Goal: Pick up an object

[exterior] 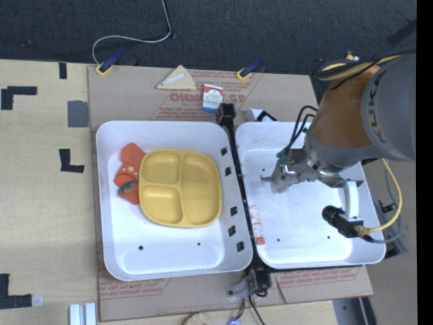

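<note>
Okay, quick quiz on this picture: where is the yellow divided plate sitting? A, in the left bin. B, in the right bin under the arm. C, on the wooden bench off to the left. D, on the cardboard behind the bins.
A: the yellow divided plate lies flat inside the left bin, beside the orange toy near that bin's left wall, while the gripper is over the right bin.

Left bin: yellow plate, orange toy touching its left edge. Right bin: gripper above.
</note>
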